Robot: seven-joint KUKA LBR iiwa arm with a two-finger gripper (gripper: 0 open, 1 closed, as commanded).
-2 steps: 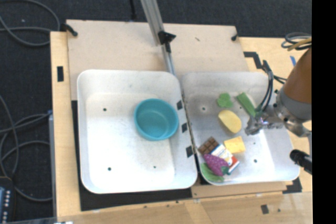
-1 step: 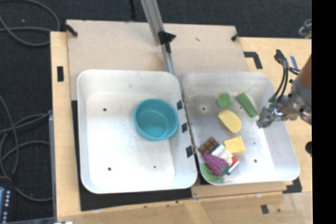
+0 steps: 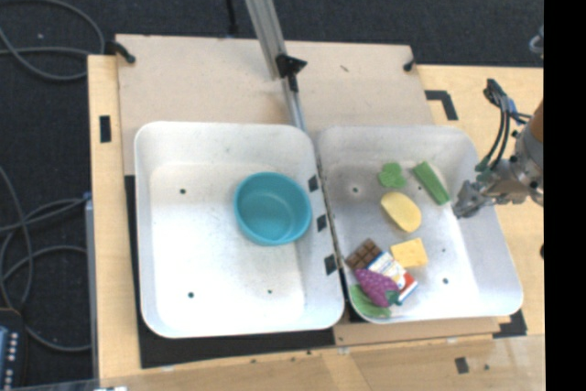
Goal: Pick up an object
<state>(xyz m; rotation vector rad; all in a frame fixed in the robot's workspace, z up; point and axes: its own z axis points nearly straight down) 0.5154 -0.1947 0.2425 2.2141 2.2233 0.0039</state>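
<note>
At the right rim of the right bin (image 3: 476, 284), the gripper (image 3: 469, 200) hangs low from the grey wrist that enters from the right, with dark cables looping above it; its tips sit close to the bin wall, and whether they stand apart or together I cannot tell, as they blur into one dark grey shape, with no object visibly between them. Just to its left, and apart from it, lies a green bar (image 3: 430, 182), tilted so that it runs from upper left to lower right. Beside that sits a small green rounded piece (image 3: 392, 175), and directly below it a yellow oval object (image 3: 401, 211) (lemon-like in shape, though the detail is soft). Further toward the front of the bin lies a yellow wedge (image 3: 410, 253), with a brown chocolate-like block (image 3: 363, 253) near it on the left. Touching these at the front corner is a cluster: a purple grape bunch (image 3: 374, 286) resting on a green leaf-shaped piece (image 3: 369, 307), with a small white and red packet (image 3: 399, 279) against it. Across the divider, the left bin (image 3: 183, 288) holds a blue bowl (image 3: 272, 208), upright, well apart from everything else. A slanted metal pole (image 3: 261, 5) rises behind the bins over the bench (image 3: 211, 78).
</note>
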